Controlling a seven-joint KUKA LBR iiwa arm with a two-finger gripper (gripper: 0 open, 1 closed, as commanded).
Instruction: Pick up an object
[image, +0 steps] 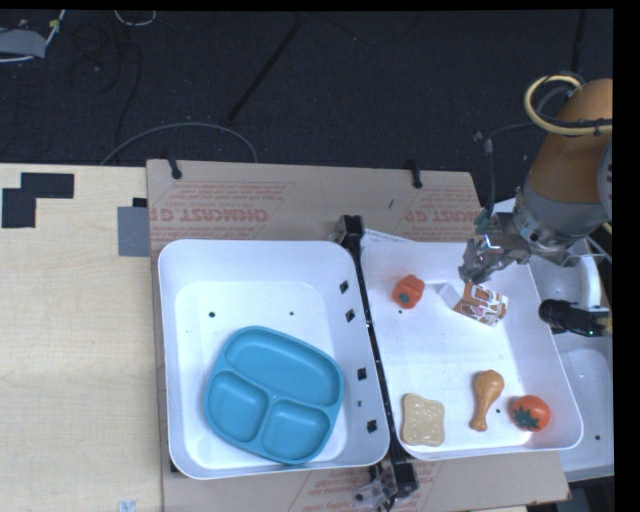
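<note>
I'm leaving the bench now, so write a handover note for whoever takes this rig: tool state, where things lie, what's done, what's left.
Tool: low over the far end of the right bin, just above the small box. Whether it is open or shut cannot be told, and no object is seen in it.
Right bin: pepper at far left, box beside it, toast near front, drumstick next to it, tomato in the front right corner.
Left bin: blue tray.
Done: no pick seen.
Left: grasp and lift one object; the box is nearest.
</note>
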